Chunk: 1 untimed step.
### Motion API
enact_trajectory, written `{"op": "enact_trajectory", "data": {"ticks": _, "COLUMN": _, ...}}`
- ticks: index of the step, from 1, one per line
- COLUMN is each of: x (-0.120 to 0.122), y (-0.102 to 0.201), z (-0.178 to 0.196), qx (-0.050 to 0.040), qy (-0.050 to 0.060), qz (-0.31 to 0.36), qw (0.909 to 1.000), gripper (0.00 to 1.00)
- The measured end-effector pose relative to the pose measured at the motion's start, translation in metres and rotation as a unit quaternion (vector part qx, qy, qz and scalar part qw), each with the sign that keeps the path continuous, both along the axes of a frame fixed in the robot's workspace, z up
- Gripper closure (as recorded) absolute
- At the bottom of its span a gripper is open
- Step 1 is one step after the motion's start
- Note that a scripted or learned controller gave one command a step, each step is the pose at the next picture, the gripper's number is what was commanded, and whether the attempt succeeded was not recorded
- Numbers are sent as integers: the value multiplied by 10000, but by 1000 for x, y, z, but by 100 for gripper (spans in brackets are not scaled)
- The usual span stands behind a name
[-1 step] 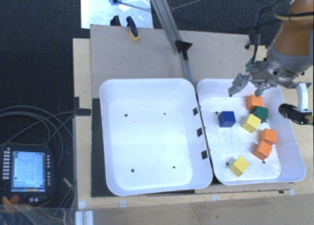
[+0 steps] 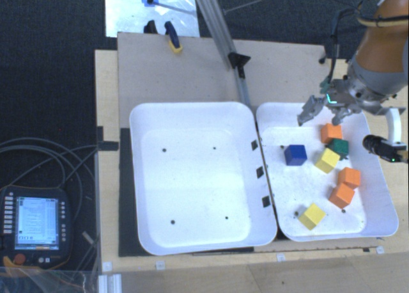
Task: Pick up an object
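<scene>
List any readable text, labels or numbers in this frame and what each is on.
None can be read.
Pendant screen, lower left: rows of text, too small and blurred to read.
Blocks in the right bin: plain faces, no marks.
Left bin: dark dots, no lettering.
Arm and hand: no legible label.

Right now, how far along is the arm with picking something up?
Nothing looks picked yet: the blue cube, the orange cubes and the yellow cubes all lie in the right bin. In hand: the gripper hangs open over that bin's far end, nothing between its fingers. Left: descend, close on a cube and lift.
</scene>
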<state>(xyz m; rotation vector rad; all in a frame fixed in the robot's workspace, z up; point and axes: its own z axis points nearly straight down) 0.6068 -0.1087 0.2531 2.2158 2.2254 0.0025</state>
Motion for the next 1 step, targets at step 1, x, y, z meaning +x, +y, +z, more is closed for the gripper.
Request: {"op": "enact_trajectory", "data": {"ticks": 1, "x": 1, "y": -2, "z": -62, "qx": 0, "qy": 32, "qz": -9, "qw": 10000, "gripper": 0}}
